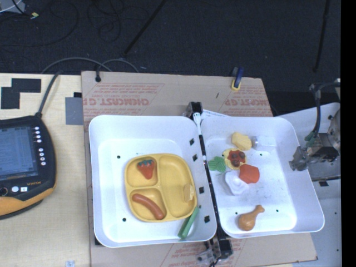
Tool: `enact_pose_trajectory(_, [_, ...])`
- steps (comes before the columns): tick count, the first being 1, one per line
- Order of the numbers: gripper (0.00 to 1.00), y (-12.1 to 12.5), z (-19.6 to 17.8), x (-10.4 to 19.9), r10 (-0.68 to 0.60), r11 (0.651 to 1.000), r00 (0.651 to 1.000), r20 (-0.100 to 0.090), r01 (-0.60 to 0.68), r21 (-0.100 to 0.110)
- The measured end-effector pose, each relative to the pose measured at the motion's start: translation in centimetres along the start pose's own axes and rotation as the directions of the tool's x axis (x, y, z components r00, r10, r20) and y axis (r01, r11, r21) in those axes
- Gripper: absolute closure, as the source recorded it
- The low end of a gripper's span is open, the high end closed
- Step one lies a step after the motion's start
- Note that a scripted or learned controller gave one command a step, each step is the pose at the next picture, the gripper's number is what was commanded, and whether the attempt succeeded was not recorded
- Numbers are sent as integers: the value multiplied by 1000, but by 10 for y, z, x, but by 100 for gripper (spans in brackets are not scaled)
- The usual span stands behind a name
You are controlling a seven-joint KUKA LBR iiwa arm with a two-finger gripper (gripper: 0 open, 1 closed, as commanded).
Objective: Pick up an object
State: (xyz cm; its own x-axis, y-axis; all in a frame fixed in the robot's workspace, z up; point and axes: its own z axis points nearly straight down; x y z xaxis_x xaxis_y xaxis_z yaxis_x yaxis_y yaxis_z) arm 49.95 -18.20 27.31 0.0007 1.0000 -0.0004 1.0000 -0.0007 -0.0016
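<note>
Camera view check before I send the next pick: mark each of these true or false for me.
1. The yellow divided plate sits in the left bin. True.
2. The strawberry lies in the right bin. False: it is in a compartment of the plate.
3. The drumstick lies near the right bin's front edge. True.
4. The sausage rests on the bench outside both bins. False: it is in the plate's front compartment.
5. The gripper is at the right bin's right rim, away from the toys. True.
6. The green pod leans beside the plate in the left bin. True.
</note>
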Motion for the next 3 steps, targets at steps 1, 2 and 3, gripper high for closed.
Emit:
enact_pose_trajectory(1, [100,-17,-25,26,-3,1000,1000,-2,3,-2])
enact_pose_trajectory(2, [100,-25,30,63,-3,1000,1000,-4,3,7])
enact_pose_trajectory(3, [100,-26,132,64,-1,1000,1000,-4,1,10])
